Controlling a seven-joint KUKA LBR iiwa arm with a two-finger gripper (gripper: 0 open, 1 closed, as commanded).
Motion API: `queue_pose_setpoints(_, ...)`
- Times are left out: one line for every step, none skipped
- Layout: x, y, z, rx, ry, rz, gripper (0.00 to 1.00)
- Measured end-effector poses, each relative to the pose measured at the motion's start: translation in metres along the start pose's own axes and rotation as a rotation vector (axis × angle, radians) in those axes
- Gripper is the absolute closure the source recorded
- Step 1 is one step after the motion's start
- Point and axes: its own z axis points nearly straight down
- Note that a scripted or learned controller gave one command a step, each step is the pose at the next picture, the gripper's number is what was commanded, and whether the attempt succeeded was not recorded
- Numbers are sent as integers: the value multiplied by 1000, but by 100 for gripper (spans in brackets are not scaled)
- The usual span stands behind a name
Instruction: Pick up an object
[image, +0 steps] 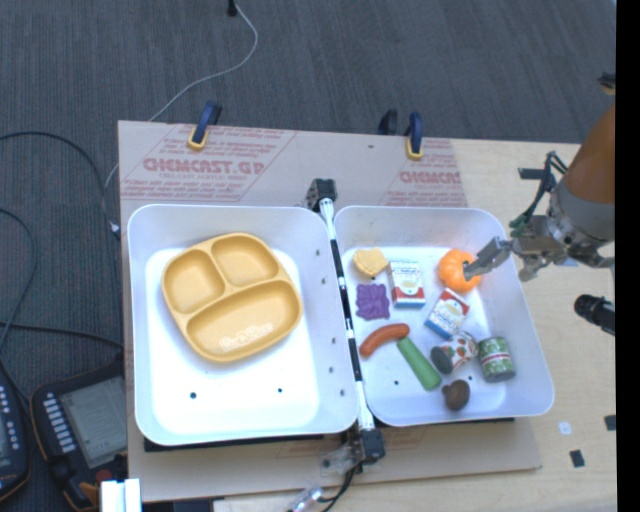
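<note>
Gripper (482, 264) poised at the orange fruit (455, 269) in the right bin (530, 345); nothing lifted.

The fingers (490, 256) reach in from the right of the orange fruit and end just beside it, possibly touching its right flank. I cannot tell how far apart they stand, and nothing is seen held between them. To do this step well, in my judgement, they should straddle the round fruit squarely, since a glancing close would likely roll it away. Left of the fruit stands a small red-and-white carton (405, 281); just below the fruit lies a blue-and-white packet (447, 315); both crowd the approach. Further below the fruit sits a green can (496, 360). Well left of the fruit, the left bin (160, 400) bears a yellow divided plate (232, 296). Both bins rest on the surface (580, 440).
</note>
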Motion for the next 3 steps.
queue_pose_setpoints(52, -21, 110, -1, 0, 0, 0)
queue_pose_setpoints(53, -21, 101, 0, 1, 0, 100)
queue_pose_setpoints(145, -51, 19, -2, 2, -3, 100)
